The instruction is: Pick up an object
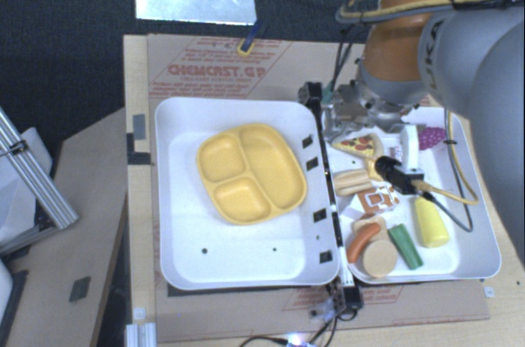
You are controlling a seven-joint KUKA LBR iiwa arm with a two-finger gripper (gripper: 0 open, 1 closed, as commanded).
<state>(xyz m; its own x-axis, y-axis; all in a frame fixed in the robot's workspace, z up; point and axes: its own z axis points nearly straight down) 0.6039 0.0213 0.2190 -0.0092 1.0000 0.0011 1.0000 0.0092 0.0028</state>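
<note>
Resting on a cardboard-topped bench [221, 70] over dark carpet [66, 25], 2 white bins [176, 255] sit touching. The arm [459, 42] hides its gripper above the pizza slice [358, 144]; grip state unclear. Toy foods crowd the right bin [476, 255].

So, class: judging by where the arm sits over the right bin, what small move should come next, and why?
Probably a short descent toward the pizza slice: the end effector hangs at the right bin's far-left corner, just above that slice, and no toy is seen held.
</note>
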